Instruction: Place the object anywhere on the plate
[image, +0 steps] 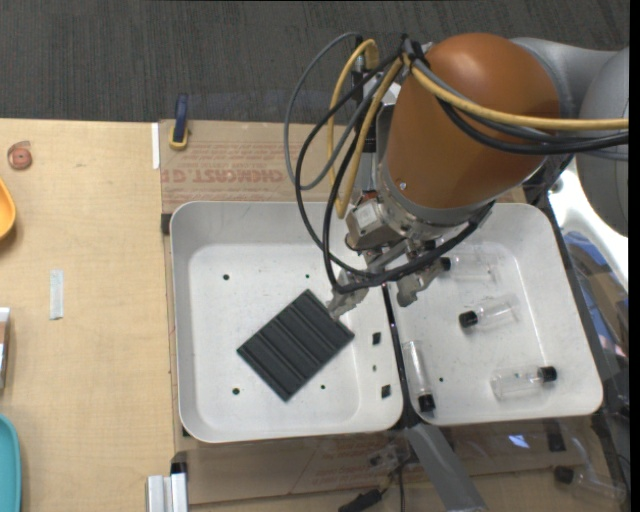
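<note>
While hanging over the seam where the two white bins meet, shows as a gripper (377, 294) with fingers apart and nothing visible between them. Sits just beside the upper right corner of the dark ribbed plate (295, 345), which lies flat and askew in the left bin (190, 330). Finds the likely objects, small clear tubes with black caps, all over in the right bin (575, 330): one tube (418, 376) along the dividing wall, a second tube (486, 317) mid-bin, a third tube (522, 380) toward the near right corner. Judged from that, counts the pick as not yet made.

Risks from here:
- Coming down at this spot would likely strike the wall between the bins or nudge the plate's corner, shifting the target.
- Closing on a round, slick tube could squirt it sideways or roll it away.
- Reaching for the tube against the wall leaves little room for a finger on that side.
- Releasing onto ridges could let a tube roll off the plate.
</note>
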